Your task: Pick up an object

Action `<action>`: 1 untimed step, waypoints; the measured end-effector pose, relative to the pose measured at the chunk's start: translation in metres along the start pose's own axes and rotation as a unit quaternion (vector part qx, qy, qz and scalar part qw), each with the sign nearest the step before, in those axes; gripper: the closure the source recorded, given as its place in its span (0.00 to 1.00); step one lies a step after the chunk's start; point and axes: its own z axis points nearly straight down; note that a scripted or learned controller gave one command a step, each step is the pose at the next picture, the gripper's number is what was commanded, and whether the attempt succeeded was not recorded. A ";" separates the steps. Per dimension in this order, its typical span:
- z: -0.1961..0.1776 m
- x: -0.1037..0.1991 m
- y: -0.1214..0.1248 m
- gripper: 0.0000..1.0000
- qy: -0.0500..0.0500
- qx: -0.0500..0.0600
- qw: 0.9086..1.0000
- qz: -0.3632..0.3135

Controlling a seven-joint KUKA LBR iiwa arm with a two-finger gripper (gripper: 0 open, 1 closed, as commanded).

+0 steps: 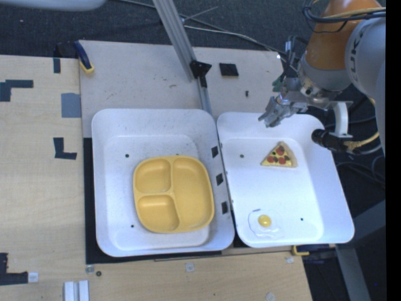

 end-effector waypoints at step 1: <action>-0.007 0.055 -0.020 1.00 0.001 0.000 1.000 -0.001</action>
